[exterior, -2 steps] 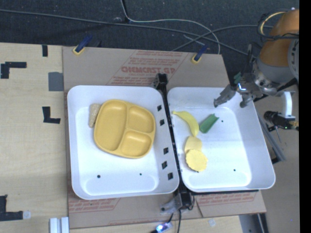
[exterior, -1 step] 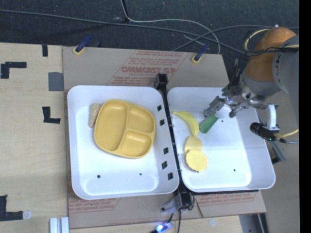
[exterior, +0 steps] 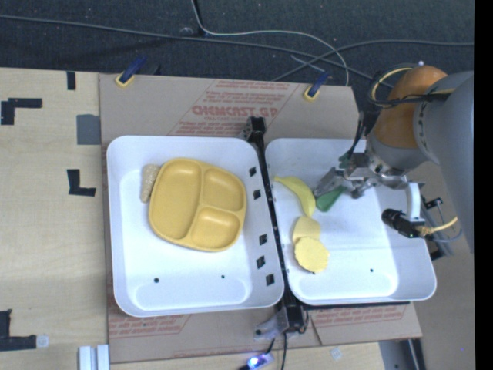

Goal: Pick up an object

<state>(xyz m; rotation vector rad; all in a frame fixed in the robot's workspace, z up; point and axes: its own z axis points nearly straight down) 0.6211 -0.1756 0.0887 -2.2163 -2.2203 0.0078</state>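
1. The bench [exterior: 46, 206] was light wood, and a brown cardboard sheet [exterior: 223, 106] lay on it under two white bins.
2. The left bin [exterior: 127, 276] sat at nine o'clock and the right bin [exterior: 400, 280] sat at three o'clock, touching along the middle.
3. A yellow plate [exterior: 196, 204] with three parts lay in the left bin, toward twelve o'clock.
4. A small tan sponge-like piece [exterior: 148, 182] peeked out from under the plate's nine o'clock edge.
5. A yellow banana [exterior: 299, 193] lay in the right bin, near its nine o'clock wall.
6. Two round yellow slices [exterior: 310, 247] lay just at six o'clock of the banana, touching each other.
7. A small green thing [exterior: 329, 200] lay just at three o'clock of the banana, close to it.
8. The grey arm [exterior: 443, 129] with its orange band [exterior: 404, 106] came in from three o'clock.
9. The end effector [exterior: 336, 183] was low in the right bin, right at the green thing.
10. Its dark fingers [exterior: 328, 181] pointed toward nine o'clock, but I could not tell if they were wide or narrow.
11. I could not tell if the green thing was between the fingers.
12. Black cables [exterior: 254, 29] ran over the dark floor [exterior: 92, 21] at twelve o'clock.
13. Two yellow and blue clamps [exterior: 129, 71] held the cardboard at its twelve o'clock edge.
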